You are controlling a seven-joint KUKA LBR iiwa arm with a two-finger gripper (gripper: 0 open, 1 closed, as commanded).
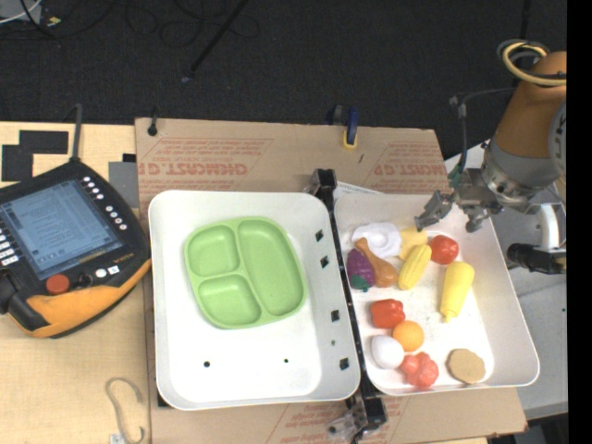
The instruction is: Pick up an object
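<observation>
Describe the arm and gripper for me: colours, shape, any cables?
The arm has a rounded orange-brown section above a grey metallic wrist, with a yellowish cable loop on top. The gripper is grey metal, with thin dark prongs spreading at its tip. A thin dark wire stands up at its left.

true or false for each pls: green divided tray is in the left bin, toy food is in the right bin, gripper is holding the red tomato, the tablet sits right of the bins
1. The green three-compartment plastic tray lies in the left white bin. True.
2. The toy food, such as the yellow plastic corn cob, lies in the right white bin. True.
3. The gripper holds the red toy tomato. False: the tomato lies in the bin, apart from it.
4. The orange-edged control tablet sits right of the bins. False: left.
</observation>
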